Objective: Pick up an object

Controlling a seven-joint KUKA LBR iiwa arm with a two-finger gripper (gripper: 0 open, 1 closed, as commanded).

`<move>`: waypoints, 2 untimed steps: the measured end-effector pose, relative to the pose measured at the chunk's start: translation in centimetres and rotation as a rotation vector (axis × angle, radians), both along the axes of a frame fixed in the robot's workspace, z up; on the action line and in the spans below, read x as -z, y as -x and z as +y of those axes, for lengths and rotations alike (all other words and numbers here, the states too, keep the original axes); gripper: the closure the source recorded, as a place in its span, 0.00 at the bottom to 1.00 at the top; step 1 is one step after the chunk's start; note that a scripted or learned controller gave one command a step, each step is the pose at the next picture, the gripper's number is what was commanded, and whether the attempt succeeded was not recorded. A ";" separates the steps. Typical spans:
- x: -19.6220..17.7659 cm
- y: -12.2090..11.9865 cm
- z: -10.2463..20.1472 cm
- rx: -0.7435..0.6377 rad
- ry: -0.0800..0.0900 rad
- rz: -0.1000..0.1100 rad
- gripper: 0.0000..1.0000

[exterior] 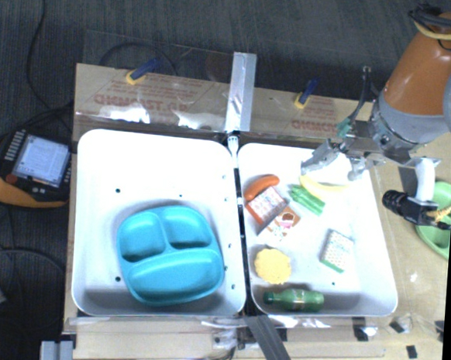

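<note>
1. My gripper (336, 161) hovers at the right bin's (377, 226) far edge; I cannot tell how it is set.
2. The banana (324, 183) lies just below it, long axis running along that edge.

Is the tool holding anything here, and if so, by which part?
Cannot be told. The tool sits right over the banana in the right bin, but no grip is visible.

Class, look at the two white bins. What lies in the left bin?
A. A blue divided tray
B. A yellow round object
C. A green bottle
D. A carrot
A: the blue divided tray sits alone in the left bin, while the green bottle and the yellow round object lie in the right bin.
</note>
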State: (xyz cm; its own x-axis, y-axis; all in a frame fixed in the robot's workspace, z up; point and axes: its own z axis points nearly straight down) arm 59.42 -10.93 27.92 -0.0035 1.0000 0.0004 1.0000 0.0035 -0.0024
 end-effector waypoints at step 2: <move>18.6 -3.9 -8.3 0.016 -0.001 -0.002 0.00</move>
State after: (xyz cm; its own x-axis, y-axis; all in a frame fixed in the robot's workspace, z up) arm 63.35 -19.23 9.27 0.0122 0.9999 0.0014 0.9999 -0.0122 -0.0009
